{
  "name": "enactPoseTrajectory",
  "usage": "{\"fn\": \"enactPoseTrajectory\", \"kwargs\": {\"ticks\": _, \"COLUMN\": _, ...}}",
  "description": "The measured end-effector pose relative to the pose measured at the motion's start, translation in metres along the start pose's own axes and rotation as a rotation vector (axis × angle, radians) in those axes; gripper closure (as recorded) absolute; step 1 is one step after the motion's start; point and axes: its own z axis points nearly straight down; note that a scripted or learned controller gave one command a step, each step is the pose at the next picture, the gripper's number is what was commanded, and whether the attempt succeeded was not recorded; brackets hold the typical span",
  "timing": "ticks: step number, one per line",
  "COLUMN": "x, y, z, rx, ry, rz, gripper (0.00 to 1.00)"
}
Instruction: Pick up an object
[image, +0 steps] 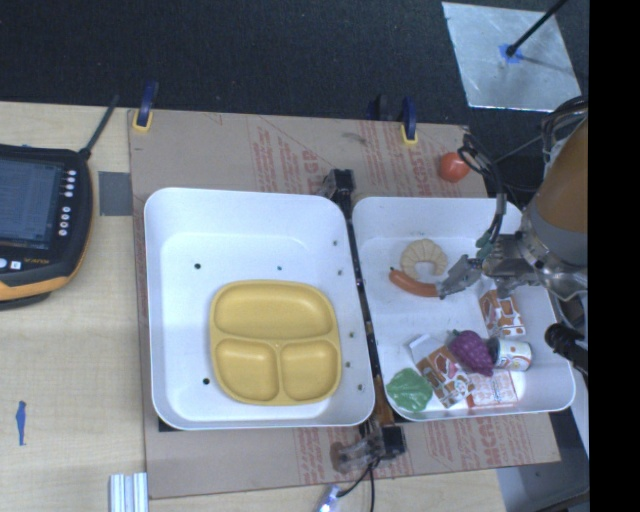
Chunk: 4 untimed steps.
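Hovered over the right bin (372, 300), gripper (462, 277) low above its middle, fingers spread and nothing between them. Reached in from the right, just beside a sausage (412, 284) and a curled croissant (424, 256). Lay crowded near the front wall: a purple grape bunch (472, 351), a green leaf (408, 390), a snack packet (448, 376), a small carton (503, 314) and a cup (514, 354), several touching or overlapping. Held a yellow tray (274, 341) in the left bin (160, 300), well apart from the arm. Risked, by my reading, closing on air: tips sat at the sausage's end rather than squarely over it, so a straight drop could have nudged it aside or pinched only its tip and let it slip. Risked also clipping the croissant, close beside. Looked awkward further forward too, where a grab into the pile could have caught a flat packet edge or two things at once. Left the task undone, nothing lifted yet.
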Motion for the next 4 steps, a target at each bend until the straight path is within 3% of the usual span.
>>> {"fn": "enactPoseTrajectory", "kwargs": {"ticks": 1, "x": -0.001, "y": 0.049, "z": 0.133, "rx": 0.001, "ry": -0.001, "rz": -0.002, "gripper": 0.0}}
{"fn": "enactPoseTrajectory", "kwargs": {"ticks": 2, "x": 0.001, "y": 0.104, "z": 0.131, "rx": -0.002, "ry": 0.0, "rz": 0.002, "gripper": 0.0}}
{"fn": "enactPoseTrajectory", "kwargs": {"ticks": 3, "x": 0.0, "y": 0.103, "z": 0.121, "rx": 0.0, "ry": 0.0, "rz": 0.0, "gripper": 1.0}}
{"fn": "enactPoseTrajectory", "kwargs": {"ticks": 4, "x": 0.055, "y": 0.088, "z": 0.03, "rx": -0.003, "ry": 0.0, "rz": 0.0, "gripper": 1.0}}
